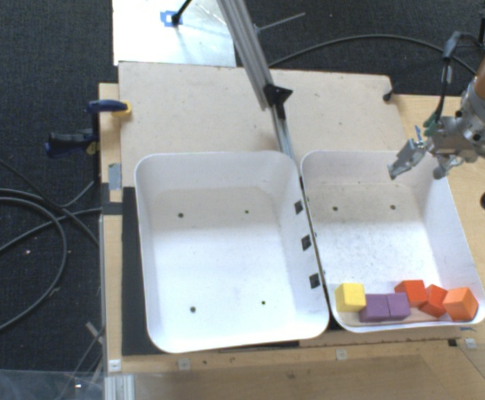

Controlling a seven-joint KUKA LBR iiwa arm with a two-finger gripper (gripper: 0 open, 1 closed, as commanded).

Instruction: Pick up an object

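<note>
Along the near wall of the right bin (455,223) lies a row of small blocks: a yellow block (351,296) at the left, a purple block (384,307) touching it, then an orange-red block (411,290), a red block (433,301) and an orange block (461,303) in the near right corner. All rest on the bin floor, huddled close together. The left bin (155,248) sits just beside the right one, their rims meeting at the middle. Farther back, the tool (424,160) hangs over the far right part of the right bin, well apart from the blocks; its two fingers stand spread, with nothing between them. Beyond the bins the bare worktop (209,107) stretches away, a blue clamp (88,140) at its far left edge.
</note>
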